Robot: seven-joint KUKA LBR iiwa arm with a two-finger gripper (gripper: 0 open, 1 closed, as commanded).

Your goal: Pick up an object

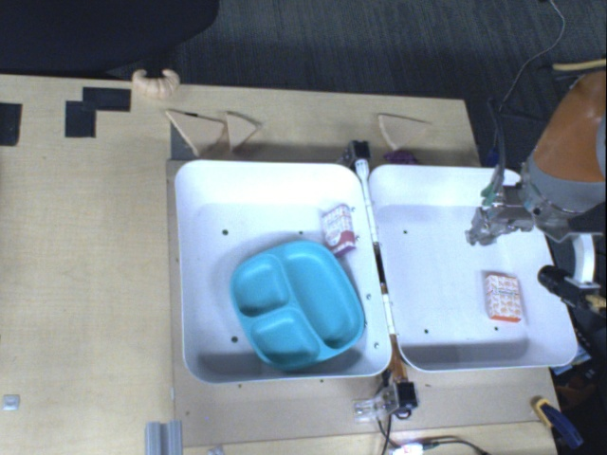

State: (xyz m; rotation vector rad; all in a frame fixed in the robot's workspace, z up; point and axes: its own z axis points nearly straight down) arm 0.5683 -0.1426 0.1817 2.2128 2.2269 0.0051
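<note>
Starting at the left of the frame, I see the left bin (194, 254) carrying a blue divided plate (298, 303) lying flat in its lower middle. Its bulk takes up much of that floor. A small red-and-white packet (339, 227) lies just above the plate's upper right corner, close to the bin's right wall, so I judge there is little room to come down around it. Moving right, the right bin (427, 273) is mostly bare floor. An orange-patterned card (503, 297) lies flat at centre right with open space on its left and above, which makes it the easier pick. The gripper (481, 230) hangs above and left of that card, over bare floor. I cannot tell how its fingers stand, and I see nothing between them.
</note>
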